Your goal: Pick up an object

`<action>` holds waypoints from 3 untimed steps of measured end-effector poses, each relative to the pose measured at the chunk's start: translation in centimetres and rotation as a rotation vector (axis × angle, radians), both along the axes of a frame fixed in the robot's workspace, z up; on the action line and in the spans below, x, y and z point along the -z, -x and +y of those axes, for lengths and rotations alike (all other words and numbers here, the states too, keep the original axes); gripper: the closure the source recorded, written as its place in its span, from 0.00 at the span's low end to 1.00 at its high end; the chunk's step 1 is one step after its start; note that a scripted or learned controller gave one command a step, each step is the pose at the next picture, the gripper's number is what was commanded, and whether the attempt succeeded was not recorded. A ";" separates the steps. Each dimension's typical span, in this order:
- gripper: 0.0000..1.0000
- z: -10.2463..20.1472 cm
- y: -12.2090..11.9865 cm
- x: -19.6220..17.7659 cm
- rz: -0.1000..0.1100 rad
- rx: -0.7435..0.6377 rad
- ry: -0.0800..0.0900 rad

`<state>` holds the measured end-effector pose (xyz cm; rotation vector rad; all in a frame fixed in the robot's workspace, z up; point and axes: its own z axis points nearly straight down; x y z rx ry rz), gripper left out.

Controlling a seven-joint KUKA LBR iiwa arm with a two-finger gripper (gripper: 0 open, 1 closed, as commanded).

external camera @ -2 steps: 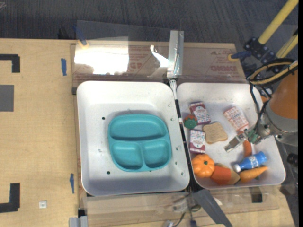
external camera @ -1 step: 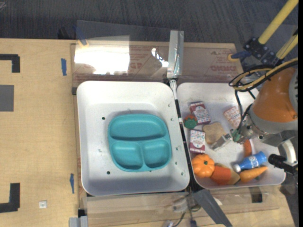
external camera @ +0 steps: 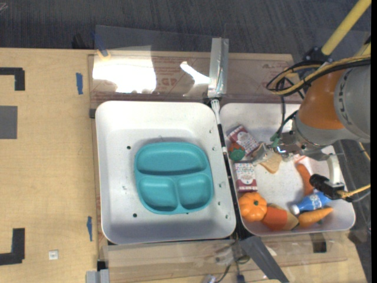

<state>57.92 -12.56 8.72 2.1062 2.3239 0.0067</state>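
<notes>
Two shallow white bins sit before us, and the gripper hovers low in the crowded right bin over a tan wedge-shaped piece, jaws' state unclear, so we fear neighbours jamming the pick.

We find the arm cut off at the right edge. It hides part of the right bin. Gripper fingers too small to read.

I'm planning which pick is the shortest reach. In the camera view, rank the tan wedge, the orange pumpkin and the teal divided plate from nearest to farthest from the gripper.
Measured from the gripper:
1. Tan wedge, just below it in the right bin.
2. Orange pumpkin, at that bin's lower left.
3. Teal divided plate, in the left bin.
</notes>
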 end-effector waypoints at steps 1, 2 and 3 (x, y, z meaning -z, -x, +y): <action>1.00 0.0 -0.1 -1.1 -0.002 -0.001 0.001; 1.00 6.1 1.3 -16.2 -0.006 0.032 -0.002; 1.00 7.7 3.6 -17.3 0.007 -0.018 0.000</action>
